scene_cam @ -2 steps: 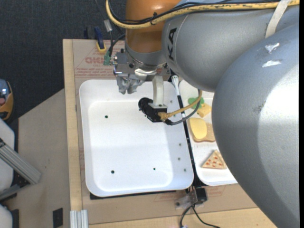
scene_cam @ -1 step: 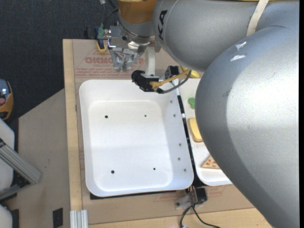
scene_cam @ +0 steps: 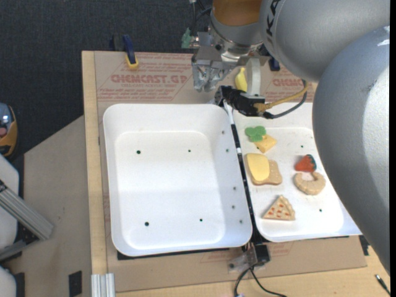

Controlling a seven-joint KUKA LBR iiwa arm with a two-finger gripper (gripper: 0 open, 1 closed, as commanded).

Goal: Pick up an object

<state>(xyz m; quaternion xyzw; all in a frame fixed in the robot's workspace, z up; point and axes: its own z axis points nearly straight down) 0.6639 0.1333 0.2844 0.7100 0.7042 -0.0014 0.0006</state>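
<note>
Gripper sits over the bench past the far edge of the left bin, near the far end of the divider between bins. There's a yellow piece right beside the wrist, just past the right bin's far rim; can't tell if it's pinched or just lying behind the hardware, so I won't call it held. Whether the tool is spread or pressed together: cannot tell, the wrist body and cables hide that. All other candidates are in the right bin: broccoli at the far end near the divider, cheese wedge touching it on the near side, bread slice nearer again along the divider, pizza slice nearest the front rim, strawberry and a tan ring-shaped piece further from the divider, partly under the arm. Progress, my read: no confirmed pick. If the yellow piece isn't in the grip, the whole job is left: move over the right bin, descend, grasp, lift.
</note>
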